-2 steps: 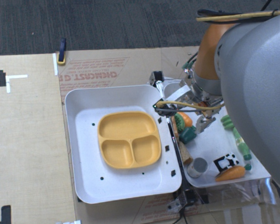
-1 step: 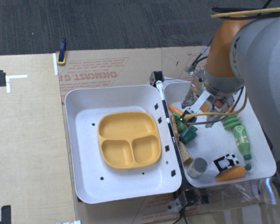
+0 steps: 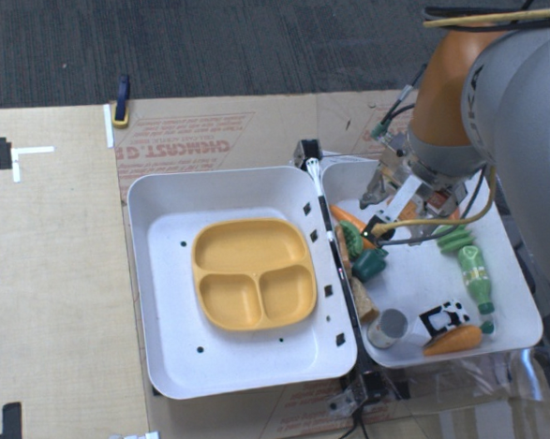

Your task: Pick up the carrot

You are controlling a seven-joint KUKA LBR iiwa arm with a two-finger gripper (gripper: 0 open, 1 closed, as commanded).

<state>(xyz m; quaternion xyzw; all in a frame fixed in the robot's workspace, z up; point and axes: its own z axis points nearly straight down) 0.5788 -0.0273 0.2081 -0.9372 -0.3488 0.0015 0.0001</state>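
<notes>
At the near rim of the right-hand shallow white bin [image 3: 420, 283], an orange wedge-shaped toy piece [image 3: 453, 340] lies beside a small black-and-white block [image 3: 442, 319] and a grey round can [image 3: 390, 326]. Farther in, a light green plastic bottle [image 3: 475, 280] lies toward the view's right. A dark green toy vegetable [image 3: 370, 263] sits by the dividing wall. Level with these, the left-hand white bin [image 3: 162, 222] holds a yellow three-part plate [image 3: 255, 271].

Just beyond the dark green piece lies the slim orange toy carrot with a green top [image 3: 346, 218], resting on the bin floor against that wall. The two-finger gripper [image 3: 375, 197] hangs just beside the carrot's far end. I cannot tell whether it is apart or closed. By my judgement the approach is made, and the grasp and lift are left to do.
</notes>
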